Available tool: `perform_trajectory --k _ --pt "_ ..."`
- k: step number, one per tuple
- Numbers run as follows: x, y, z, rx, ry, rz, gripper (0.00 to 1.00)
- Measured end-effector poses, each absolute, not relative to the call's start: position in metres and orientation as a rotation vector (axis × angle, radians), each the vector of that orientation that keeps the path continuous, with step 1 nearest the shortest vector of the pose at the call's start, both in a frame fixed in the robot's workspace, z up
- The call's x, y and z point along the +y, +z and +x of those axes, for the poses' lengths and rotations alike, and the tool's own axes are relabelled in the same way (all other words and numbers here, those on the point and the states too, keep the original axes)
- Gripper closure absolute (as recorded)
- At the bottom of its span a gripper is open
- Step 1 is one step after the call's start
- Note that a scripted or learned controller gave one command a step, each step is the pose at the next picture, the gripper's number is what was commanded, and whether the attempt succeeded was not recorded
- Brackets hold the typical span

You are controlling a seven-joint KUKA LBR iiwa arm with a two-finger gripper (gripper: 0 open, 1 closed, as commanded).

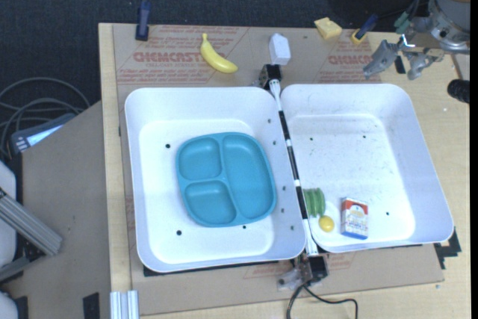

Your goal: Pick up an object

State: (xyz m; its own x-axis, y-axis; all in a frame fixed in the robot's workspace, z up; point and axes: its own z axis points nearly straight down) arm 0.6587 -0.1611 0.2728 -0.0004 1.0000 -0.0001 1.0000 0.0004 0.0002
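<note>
My gripper (397, 62) hangs above the bench just beyond the far edge of the right bin (418, 131), open, with nothing between its fingers. At the near left of the right bin lie a green vegetable (315, 199), a small yellow ball (326, 223) and a red and white carton (355, 218). These sit far below the gripper in the view. The left bin (149, 160) holds a blue divided plate (224, 178) at its middle.
On the bench behind the bins lie a yellow banana (216, 56), a white block (279, 48), a yellow wedge (327, 28) and a blue clamp (143, 19). A black strip (287, 146) runs between the bins.
</note>
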Motion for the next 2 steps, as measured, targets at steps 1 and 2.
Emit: perform_trajectory --k 1,2 --pt "-0.225 0.285 0.651 2.218 0.000 2.219 0.00" --pt "-0.206 0.167 0.666 2.224 -0.001 2.222 0.00"
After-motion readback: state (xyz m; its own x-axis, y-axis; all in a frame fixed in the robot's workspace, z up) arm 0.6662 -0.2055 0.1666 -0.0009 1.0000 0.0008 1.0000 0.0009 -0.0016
